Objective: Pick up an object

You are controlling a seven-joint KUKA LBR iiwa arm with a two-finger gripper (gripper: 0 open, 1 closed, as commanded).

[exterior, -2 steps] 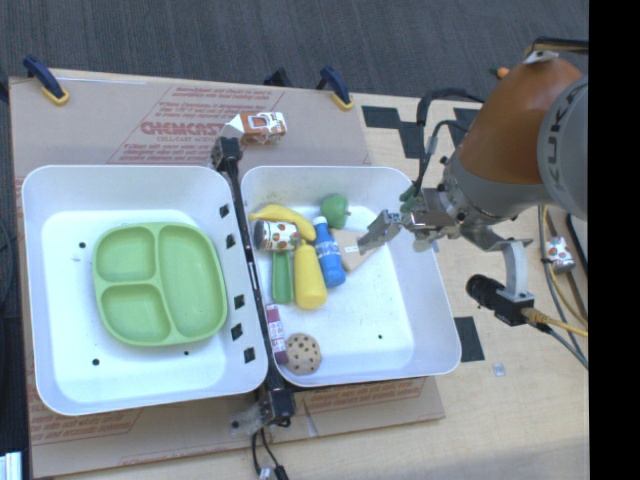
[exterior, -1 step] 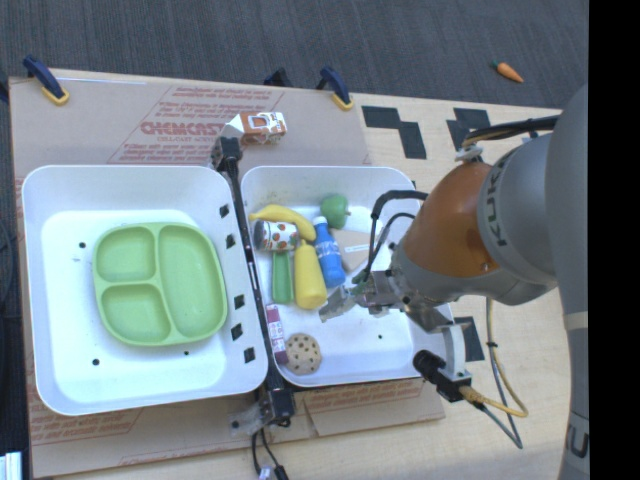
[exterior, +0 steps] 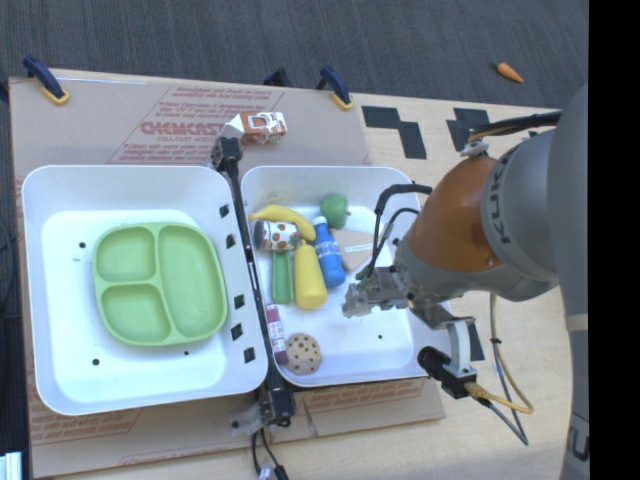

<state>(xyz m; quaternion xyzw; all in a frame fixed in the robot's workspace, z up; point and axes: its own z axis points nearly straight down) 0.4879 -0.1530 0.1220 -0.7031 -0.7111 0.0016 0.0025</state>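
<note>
Risk: closing on nothing, with gripper (exterior: 366, 298) low over a bare patch of the right-hand shallow white bin (exterior: 395, 180) and no item visibly under it.
Cause: nearest pieces packed tight just to the gripper's side; a slightly off descent likely to nudge rather than catch.
Second risk: smooth yellow plastic bottle (exterior: 308, 280) apt to roll or squirt out of a pinch, judging by its rounded body.
Third risk: dragging two neighbours at once, since blue bottle with white label (exterior: 328, 253) touches the yellow one.
Grip state: cannot tell from this angle; hidden under the wrist hardware. Nothing seen held.
Arm: grey KUKA arm with orange band (exterior: 460, 223), reaching in across the right bin's far wall.
Task's thing: no single target given; likeliest candidates the yellow and blue bottles, just beside the gripper, inside the right bin.
Right bin, upper cluster: yellow banana (exterior: 280, 216), green rounded fruit-like piece (exterior: 335, 208), spotted red-and-white can (exterior: 275, 234) lying on its side.
Right bin, middle: green cylinder (exterior: 283, 278) lying alongside the yellow bottle, touching it.
Right bin, near corner: brown speckled ball (exterior: 303, 352), well apart from the cluster, easiest to isolate by the look of it.
Left bin: second shallow white bin (exterior: 50, 368) holding one pale green three-compartment plate (exterior: 160, 283), compartments bare.
Outside the bins: small printed carton (exterior: 262, 126) on the cardboard-covered worktop (exterior: 150, 108).
</note>
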